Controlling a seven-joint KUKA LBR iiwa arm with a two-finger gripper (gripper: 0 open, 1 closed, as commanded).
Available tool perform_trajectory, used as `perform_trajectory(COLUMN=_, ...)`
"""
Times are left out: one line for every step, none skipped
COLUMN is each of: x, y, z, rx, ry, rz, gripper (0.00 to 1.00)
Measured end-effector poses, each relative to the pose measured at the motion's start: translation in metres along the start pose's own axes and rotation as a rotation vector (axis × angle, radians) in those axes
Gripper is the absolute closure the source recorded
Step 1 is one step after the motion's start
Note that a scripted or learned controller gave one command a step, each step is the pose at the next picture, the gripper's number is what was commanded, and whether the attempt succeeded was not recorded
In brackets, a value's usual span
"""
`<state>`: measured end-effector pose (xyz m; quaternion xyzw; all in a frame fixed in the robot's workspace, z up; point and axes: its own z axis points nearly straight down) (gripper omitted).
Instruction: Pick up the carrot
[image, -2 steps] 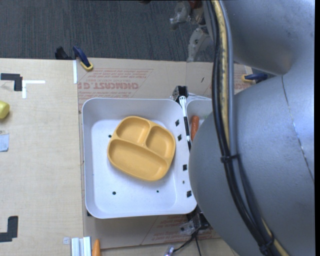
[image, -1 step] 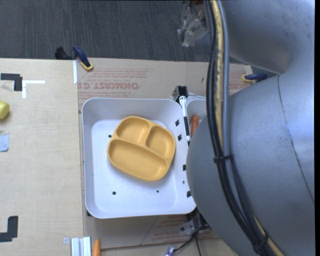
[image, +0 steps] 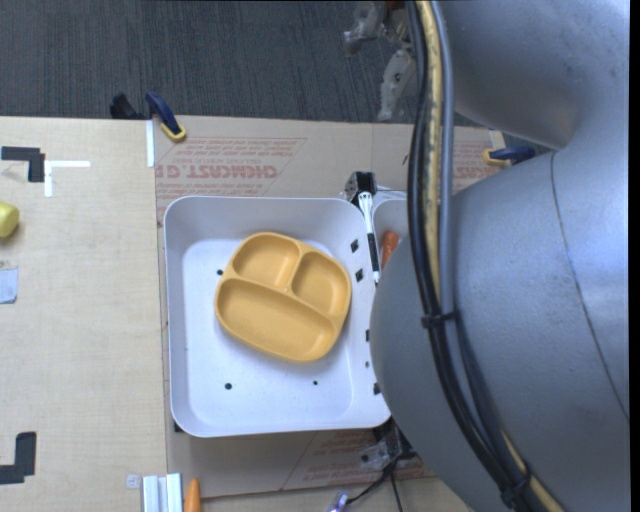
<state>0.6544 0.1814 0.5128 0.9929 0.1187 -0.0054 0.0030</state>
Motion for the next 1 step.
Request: perform_trajectory(x=0.0004, y=0.0009, z=-0.0085, rx=-0.001, ry=-0.002, rz=0.002, gripper=1.0)
